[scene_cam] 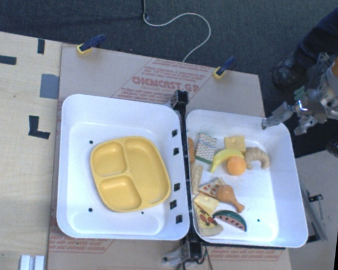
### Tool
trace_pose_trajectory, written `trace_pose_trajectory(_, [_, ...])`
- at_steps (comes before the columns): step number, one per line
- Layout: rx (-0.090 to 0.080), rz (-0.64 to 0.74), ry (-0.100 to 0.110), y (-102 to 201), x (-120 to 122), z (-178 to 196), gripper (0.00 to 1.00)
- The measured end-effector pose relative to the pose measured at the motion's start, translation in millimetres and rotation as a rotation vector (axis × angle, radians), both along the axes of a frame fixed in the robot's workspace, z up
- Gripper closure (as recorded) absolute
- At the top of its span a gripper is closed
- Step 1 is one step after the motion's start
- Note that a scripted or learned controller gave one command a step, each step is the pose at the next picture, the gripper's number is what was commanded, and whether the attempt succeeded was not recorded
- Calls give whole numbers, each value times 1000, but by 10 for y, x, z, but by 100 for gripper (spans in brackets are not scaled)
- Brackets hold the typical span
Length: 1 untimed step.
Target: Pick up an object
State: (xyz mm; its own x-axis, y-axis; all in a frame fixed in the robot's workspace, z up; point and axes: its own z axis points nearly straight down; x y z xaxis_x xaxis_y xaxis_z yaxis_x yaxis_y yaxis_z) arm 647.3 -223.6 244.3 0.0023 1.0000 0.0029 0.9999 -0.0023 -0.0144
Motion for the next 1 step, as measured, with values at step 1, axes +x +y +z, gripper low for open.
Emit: trace_pose_trajectory(1, [-3, 4, -13, 6, 25, 92, 0])
